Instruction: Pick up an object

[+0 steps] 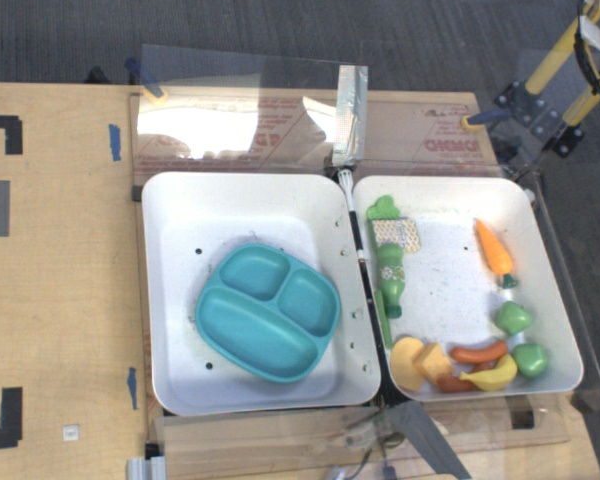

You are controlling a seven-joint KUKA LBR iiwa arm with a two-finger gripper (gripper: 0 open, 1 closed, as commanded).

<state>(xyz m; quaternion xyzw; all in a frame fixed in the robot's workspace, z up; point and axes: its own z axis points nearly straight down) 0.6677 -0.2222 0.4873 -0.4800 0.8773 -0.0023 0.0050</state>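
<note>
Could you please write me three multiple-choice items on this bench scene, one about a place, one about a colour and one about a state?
1. Where does the divided plate lie?
A. In the left bin
B. In the right bin
C. On the wooden bench outside the bins

2. What colour is the divided plate?
A. Red
B. Teal
C. Yellow

3. How does the orange carrot lie relative to the divided plate?
A. On the plate
B. Touching the plate's rim
C. Apart from it, in the other bin

Answers:
1. A, since the divided plate rests on the floor of the left bin.
2. B, since the whole plate is teal, against the white bin.
3. C, since the orange carrot lies near the far right wall of the right bin, with the bins' rims between it and the plate.
</note>
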